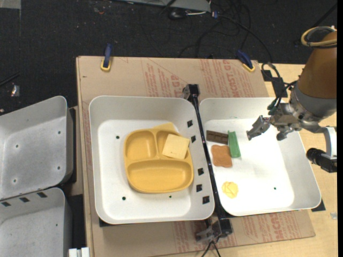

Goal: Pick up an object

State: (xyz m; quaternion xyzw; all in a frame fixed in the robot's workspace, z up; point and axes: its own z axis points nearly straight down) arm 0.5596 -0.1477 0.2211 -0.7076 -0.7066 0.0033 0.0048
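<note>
Camera view cuts the arm off at right; its tool (270,128) hangs open, holding nothing, over the right bin (268,197).

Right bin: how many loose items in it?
4. Brown block near the divider, green block beside it, orange-brown piece just below them, small yellow piece nearer the front. The gripper may hide more.

Dark speckled floor (48,31) w/ black cables (236,20); brown cardboard sheet (150,74) under bins, clamped by blue-yellow clips (106,58).
</note>
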